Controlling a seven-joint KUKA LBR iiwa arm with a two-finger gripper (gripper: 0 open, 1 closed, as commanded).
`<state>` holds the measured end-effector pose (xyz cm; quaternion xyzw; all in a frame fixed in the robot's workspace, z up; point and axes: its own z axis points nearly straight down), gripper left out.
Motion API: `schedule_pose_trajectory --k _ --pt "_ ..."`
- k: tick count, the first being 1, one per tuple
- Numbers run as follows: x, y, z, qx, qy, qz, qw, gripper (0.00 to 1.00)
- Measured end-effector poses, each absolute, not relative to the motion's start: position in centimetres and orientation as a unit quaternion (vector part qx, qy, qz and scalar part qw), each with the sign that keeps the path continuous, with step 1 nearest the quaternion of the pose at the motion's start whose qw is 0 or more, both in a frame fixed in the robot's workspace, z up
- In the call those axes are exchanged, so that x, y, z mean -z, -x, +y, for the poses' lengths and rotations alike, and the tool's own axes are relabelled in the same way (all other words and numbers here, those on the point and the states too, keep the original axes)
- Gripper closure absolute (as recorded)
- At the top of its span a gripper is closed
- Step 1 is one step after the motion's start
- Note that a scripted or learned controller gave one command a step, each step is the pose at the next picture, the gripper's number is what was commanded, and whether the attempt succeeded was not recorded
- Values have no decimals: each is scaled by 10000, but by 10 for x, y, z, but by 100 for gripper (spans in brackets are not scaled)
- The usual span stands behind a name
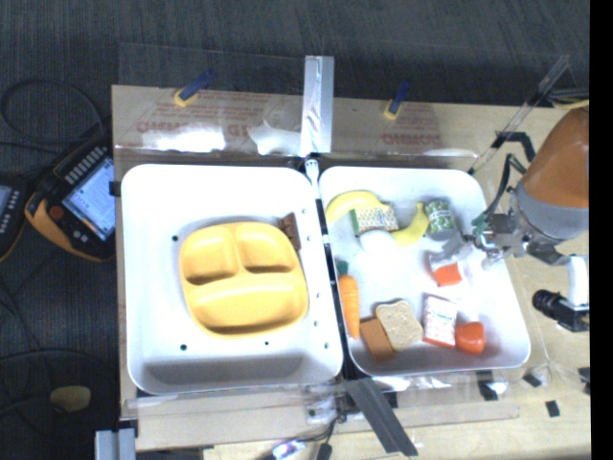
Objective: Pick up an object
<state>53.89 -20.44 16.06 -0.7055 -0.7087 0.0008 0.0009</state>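
Two shallow white bins sat side by side on the bench. The left bin [153, 353] held a yellow divided tray [244, 276], lying flat near its middle, with a small dark brown block [289, 228] just beside the tray's upper right corner, close to the wall between the bins. The right bin [508, 348] held the loose items. A banana [352, 201] curved along the upper left, with a green-labelled packet [374, 219] lying against it and a green can [439, 217] to its right. A carrot [349, 300] lay lengthwise along the left wall. Near the front sat a slice of bread [397, 323], touching a brown block [374, 340] on its left, and beside it a small white and red carton [439, 321] and a red rounded object [469, 337], type unclear. A small orange-red block [447, 275] rested right of centre, with a grey piece [446, 252] just above it. The arm [560, 175], orange band showing, reached in over the right bin's right rim. The gripper [484, 241] hung at that rim's inner edge, near the grey piece and the orange-red block. Whether it was open or closed could not be told, and nothing was visibly held. A handheld controller [77, 209] lay on the floor left of the bench.
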Motion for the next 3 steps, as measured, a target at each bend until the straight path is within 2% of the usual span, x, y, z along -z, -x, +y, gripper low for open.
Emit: schedule_pose_trajectory --k 1,2,3 --pt "-89 -547 -198 36 7270 -6866 -23 0" --pt "-98 -548 -200 34 7272 -6864 -46 100" --pt "-204 -550 -145 -18 7424 -6700 8 100"
